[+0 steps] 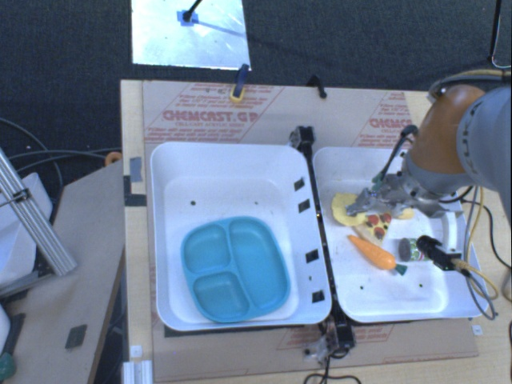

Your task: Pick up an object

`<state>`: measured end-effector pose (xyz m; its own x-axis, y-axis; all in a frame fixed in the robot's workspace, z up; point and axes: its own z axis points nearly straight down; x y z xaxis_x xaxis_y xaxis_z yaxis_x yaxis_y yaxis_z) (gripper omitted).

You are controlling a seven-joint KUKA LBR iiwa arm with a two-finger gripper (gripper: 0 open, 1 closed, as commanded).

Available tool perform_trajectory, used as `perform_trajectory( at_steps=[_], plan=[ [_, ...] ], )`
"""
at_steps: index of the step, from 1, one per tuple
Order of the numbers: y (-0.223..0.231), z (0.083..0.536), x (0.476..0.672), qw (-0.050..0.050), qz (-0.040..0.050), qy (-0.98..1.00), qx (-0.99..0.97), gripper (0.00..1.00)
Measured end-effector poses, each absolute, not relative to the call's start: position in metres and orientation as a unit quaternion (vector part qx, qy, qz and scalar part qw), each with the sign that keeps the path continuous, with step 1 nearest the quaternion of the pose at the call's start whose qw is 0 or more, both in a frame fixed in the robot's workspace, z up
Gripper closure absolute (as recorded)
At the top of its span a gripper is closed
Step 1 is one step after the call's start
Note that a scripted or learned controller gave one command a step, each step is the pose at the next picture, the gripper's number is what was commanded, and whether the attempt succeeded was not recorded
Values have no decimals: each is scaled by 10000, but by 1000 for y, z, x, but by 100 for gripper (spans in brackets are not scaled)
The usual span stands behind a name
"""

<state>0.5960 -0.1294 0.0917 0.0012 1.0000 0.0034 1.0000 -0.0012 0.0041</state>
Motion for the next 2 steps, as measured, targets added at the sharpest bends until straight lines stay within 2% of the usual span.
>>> perform_trajectory(
  at_steps=[1,2],
  plan=[
    [-157,89,550,47,46,7061,7080,0],
    [-156,101,553,66,57,7078,7064,100]
  ],
)
